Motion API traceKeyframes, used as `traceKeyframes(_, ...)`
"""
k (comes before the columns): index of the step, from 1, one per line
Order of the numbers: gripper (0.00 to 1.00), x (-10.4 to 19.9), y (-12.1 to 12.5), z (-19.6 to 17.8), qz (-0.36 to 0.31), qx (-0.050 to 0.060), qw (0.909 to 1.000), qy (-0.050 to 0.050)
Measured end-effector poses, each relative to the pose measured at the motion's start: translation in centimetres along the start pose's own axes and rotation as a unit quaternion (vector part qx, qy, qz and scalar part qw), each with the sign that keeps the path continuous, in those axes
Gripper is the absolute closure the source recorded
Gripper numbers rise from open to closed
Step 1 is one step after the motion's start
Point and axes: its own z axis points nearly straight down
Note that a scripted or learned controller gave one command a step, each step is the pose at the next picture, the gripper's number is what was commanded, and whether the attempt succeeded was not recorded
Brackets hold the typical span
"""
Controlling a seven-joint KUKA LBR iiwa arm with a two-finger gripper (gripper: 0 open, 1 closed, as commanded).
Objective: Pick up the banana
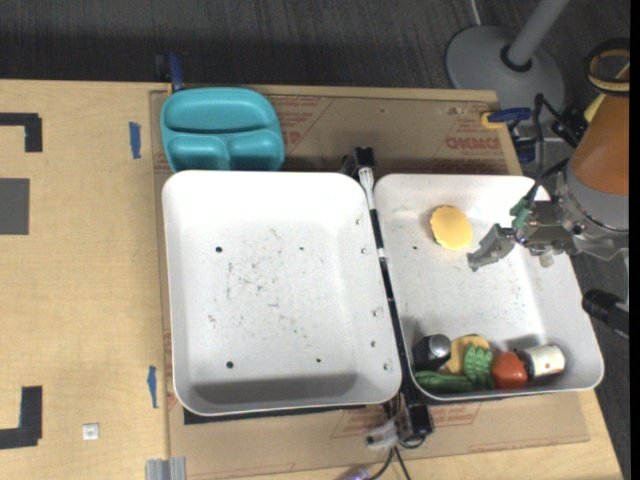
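Note:
The banana (473, 348), a small yellow piece, lies in a cluster of toy foods at the near edge of the right bin (560, 298), partly covered by a green item (452, 378). My gripper (488, 251) hangs over the upper middle of that bin, tilted down to the left. It is well behind the banana and just right of a round yellow item (451, 227). I see nothing held in it.
A black and silver item (432, 349), a red tomato-like piece (509, 368) and a white cylinder (546, 360) crowd the banana. The left bin (270, 288) lies alongside. A teal divided tray (221, 128) stands behind it.

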Motion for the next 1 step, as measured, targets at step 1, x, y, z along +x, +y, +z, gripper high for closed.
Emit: traceKeyframes(1, 0.00, 4.85, -2.49, 6.64, -0.123, 0.000, 0.9924, 0.000)
